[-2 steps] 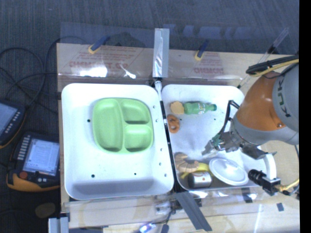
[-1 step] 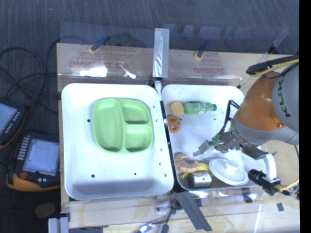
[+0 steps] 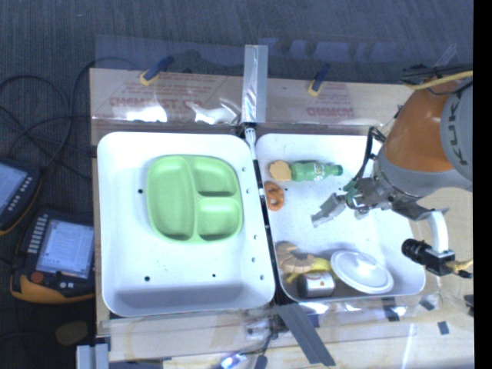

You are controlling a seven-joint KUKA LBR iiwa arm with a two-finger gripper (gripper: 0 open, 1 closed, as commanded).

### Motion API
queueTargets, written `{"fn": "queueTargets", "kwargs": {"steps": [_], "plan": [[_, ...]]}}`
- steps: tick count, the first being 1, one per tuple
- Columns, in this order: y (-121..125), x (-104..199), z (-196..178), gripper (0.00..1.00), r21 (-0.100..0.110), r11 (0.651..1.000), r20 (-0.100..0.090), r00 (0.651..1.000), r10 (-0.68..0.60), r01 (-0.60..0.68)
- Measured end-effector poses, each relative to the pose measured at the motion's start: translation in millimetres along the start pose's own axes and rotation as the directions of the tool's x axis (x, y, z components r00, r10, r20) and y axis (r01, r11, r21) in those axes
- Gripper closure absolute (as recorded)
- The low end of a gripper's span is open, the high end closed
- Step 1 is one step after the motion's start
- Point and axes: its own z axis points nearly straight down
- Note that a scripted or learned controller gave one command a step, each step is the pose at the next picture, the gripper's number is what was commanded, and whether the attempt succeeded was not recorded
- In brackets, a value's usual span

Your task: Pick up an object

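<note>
My gripper (image 3: 323,210) hangs over the bare middle of the right bin (image 3: 384,148), its fingers pointing left and standing open with nothing between them. A green bottle (image 3: 314,171) lies on its side just above the gripper, with an orange round piece (image 3: 280,171) at its left end. An orange ring (image 3: 274,195) rests by the bin's left wall. Along the bin's front lie a white bowl (image 3: 358,271), a small dark can (image 3: 316,285) and a yellow-brown banana-like toy (image 3: 296,261).
The left bin (image 3: 123,267) holds a green divided plate (image 3: 194,197). The arm's grey and orange wrist (image 3: 419,141) covers the right bin's far right corner. A black fitting (image 3: 423,254) sticks out by the bin's right wall.
</note>
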Motion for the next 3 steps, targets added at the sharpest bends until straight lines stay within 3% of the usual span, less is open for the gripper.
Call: {"fn": "queueTargets", "kwargs": {"steps": [1, 2, 3], "plan": [[-33, -30, 44, 0.0, 0.0, 0.998, -0.001, 0.998, -0.06, 0.06], [10, 4, 111, 0.0, -0.009, 0.98, 0.005, 0.98, -0.2, 0.2], [-38, -99, 110, 0.0, -0.014, 0.938, 0.013, 0.938, -0.347, 0.347]]}}
